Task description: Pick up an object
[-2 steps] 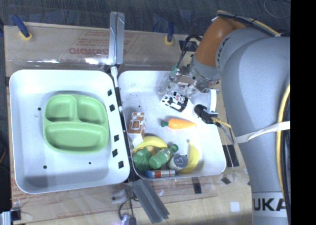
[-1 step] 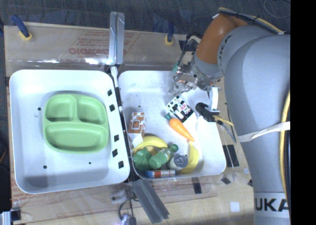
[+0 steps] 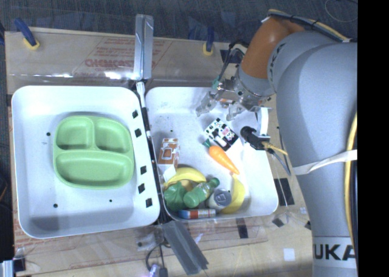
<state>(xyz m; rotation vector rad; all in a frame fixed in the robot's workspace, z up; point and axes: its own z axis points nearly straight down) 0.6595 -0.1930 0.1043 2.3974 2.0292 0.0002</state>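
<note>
My gripper (image 3: 220,107) hangs over the back of the right bin (image 3: 176,106), open, with nothing between its fingers. Just in front of it lies a black-and-white patterned block (image 3: 220,132). An orange carrot (image 3: 223,158) lies beyond that, toward the front. A small brown box (image 3: 169,150) sits near the bin's left wall. At the bin's front lie a yellow banana (image 3: 185,176), a green bottle (image 3: 201,192), a green pepper (image 3: 172,197), a second banana (image 3: 239,194) and a red-and-blue marker (image 3: 197,213).
The left bin (image 3: 30,124) holds a green divided plate (image 3: 94,150). A divider with black clips (image 3: 143,148) separates the bins. The grey arm (image 3: 316,106) fills the right side, with a black part (image 3: 253,136) sticking out over the right bin's edge.
</note>
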